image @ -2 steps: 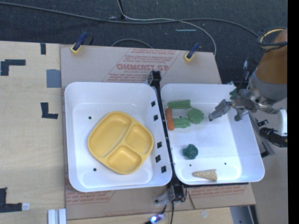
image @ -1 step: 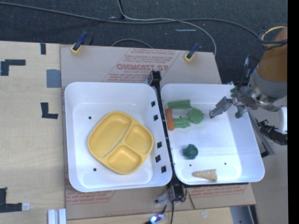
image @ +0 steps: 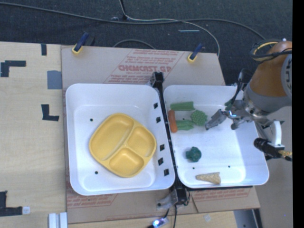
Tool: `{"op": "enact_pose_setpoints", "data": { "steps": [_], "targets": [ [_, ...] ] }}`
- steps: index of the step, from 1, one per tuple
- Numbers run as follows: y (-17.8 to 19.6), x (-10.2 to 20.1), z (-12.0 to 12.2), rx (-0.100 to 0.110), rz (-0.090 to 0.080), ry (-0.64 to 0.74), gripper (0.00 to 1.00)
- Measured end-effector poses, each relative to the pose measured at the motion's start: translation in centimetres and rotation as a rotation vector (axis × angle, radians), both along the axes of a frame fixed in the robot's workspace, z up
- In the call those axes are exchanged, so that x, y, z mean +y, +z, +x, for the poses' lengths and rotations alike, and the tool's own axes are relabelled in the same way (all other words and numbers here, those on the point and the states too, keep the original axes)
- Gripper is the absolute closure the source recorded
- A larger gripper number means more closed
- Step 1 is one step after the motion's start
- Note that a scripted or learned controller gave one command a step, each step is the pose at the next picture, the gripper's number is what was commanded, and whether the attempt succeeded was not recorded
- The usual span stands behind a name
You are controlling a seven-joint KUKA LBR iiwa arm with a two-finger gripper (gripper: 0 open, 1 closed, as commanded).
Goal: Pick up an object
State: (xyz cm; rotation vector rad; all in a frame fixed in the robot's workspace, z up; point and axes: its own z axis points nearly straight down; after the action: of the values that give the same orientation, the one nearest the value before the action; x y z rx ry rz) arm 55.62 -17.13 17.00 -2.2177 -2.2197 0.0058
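The grey arm (image: 270, 87) with its orange band comes in from the right side, and its gripper (image: 224, 118) hangs low and points to the left, with the two fingers (image: 213, 120) spread apart and nothing between them.

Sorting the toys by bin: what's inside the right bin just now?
Inside the right bin: a green bean, a carrot, a leafy green, a pea pod, dark broccoli and a cone. The gripper covers part of the floor.
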Motion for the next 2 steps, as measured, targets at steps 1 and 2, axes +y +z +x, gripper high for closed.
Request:
{"op": "enact_pose_setpoints", "data": {
  "steps": [1, 2],
  "targets": [
    [-6.5, 0.0, 0.1, 0.001, 0.0, 0.0, 0.0],
    [-8.6, 0.0, 0.1, -0.004, -0.002, 0.0, 0.0]
  ]
}}
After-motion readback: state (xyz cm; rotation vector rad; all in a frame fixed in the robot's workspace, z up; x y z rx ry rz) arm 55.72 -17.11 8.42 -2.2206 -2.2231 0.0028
